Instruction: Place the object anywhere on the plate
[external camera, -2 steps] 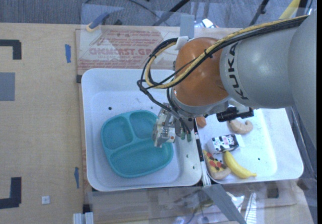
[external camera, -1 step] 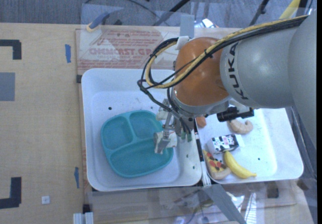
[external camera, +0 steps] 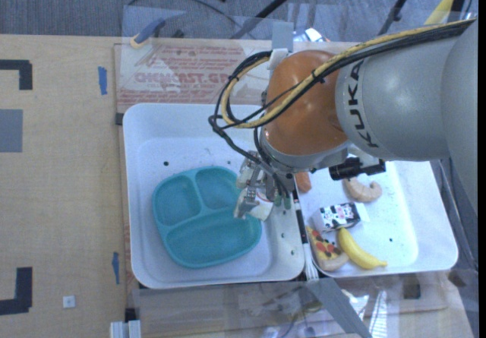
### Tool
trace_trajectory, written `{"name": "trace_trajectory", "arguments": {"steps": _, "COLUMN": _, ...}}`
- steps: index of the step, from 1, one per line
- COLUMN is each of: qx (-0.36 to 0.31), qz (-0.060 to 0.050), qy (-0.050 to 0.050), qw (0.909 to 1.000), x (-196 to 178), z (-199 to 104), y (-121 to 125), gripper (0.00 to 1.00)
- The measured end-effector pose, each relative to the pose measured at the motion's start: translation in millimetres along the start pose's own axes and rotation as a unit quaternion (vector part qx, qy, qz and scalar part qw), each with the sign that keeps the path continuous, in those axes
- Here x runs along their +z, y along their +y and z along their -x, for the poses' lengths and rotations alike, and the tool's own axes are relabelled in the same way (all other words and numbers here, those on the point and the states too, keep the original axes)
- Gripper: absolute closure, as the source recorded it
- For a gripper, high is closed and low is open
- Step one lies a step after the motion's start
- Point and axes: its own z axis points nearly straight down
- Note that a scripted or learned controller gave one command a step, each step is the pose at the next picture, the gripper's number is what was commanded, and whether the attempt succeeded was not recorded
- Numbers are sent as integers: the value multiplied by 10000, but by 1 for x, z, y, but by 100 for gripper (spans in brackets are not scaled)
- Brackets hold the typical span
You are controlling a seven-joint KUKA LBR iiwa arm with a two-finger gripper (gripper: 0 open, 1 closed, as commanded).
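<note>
At frame centre, the gripper (external camera: 254, 196) hangs over the right edge of the plate (external camera: 199, 219). A small pale object (external camera: 258, 210) sits at the fingertips, but the wrist body hides the fingers, so whether they are closed on it cannot be determined. The object's shape and material are too small and blurred to identify.

The plate is teal, glossy plastic, with rounded corners and three moulded compartments: two above, one wide below. It lies in the left bin (external camera: 152, 146), a shallow white tray with smooth walls.

The arm (external camera: 395, 93) enters from the right; its grey casing and orange band cover the upper part of the right bin (external camera: 429, 245). Black and yellow cables loop around the wrist.

In the right bin, lower centre-right of the frame, lie a yellow banana (external camera: 361, 251), a small black-and-white box (external camera: 339, 215), a curved tan piece (external camera: 363, 191), and a red-and-orange item (external camera: 326, 247) partly hidden beside the banana. An orange piece (external camera: 303, 180) shows partly under the wrist.
</note>
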Motion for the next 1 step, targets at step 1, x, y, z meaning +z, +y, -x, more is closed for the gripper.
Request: {"name": "trace_trajectory", "arguments": {"steps": 1, "qx": -3, "qz": -1, "qy": 0, "qw": 10000, "x": 0, "z": 0, "y": 0, "gripper": 0}}
